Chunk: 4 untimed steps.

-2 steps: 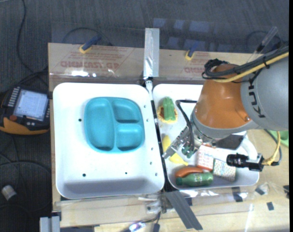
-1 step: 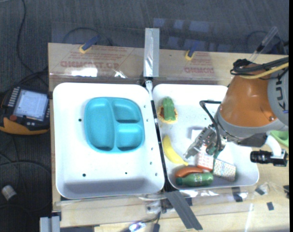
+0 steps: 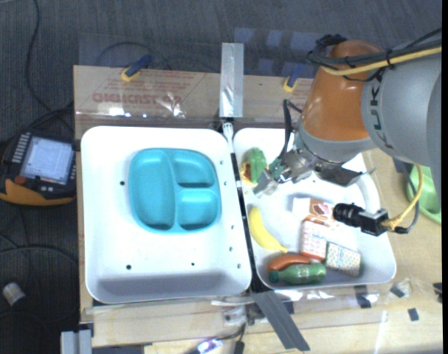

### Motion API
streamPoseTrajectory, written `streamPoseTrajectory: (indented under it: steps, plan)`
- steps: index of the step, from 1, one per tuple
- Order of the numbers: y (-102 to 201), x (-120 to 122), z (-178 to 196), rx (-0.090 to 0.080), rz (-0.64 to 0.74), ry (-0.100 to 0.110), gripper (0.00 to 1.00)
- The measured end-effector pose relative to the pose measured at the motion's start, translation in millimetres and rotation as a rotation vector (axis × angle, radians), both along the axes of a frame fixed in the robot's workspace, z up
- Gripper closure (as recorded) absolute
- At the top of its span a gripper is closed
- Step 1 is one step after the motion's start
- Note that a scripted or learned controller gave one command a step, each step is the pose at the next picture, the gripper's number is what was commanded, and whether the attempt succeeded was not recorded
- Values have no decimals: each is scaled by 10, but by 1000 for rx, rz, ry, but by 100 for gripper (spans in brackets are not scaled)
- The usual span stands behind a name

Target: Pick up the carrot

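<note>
Two white bins sit on the bench. In the right bin [image 3: 378, 220], the carrot [image 3: 288, 259] lies crosswise beside the banana [image 3: 262, 231], well below the gripper [image 3: 271, 177]; finger state indeterminate.

My gripper [image 3: 271, 177] hangs over the right white bin [image 3: 382, 253], near its left wall. Just to its left lies a green and yellow plastic vegetable [image 3: 252, 163]. Below it is a curved yellow plastic banana [image 3: 262, 230]; further down, the orange carrot [image 3: 288, 259] lies touching a green plastic cucumber [image 3: 299, 273]. Down and to the right sit two small printed cartons [image 3: 327, 245]. Well to the left, a turquoise divided tray [image 3: 175, 188] rests in the left white bin [image 3: 109, 260].
</note>
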<state>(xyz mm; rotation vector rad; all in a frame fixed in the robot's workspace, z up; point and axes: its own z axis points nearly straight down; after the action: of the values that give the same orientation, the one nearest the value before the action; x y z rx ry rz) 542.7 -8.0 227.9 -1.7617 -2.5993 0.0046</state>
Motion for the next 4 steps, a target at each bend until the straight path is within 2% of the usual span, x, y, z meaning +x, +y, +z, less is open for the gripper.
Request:
streamPoseTrajectory:
  steps: [1, 2, 3, 4]
  plan:
    - [-117, -468, 191, 2, 591, -1, 100]
    - [-592, -342, 951, 1, 1086, -3, 100]
    - [-904, -356, 1325, 1, 1294, -4, 100]
    - [-377, 650, 788, 3, 1423, -5, 100]
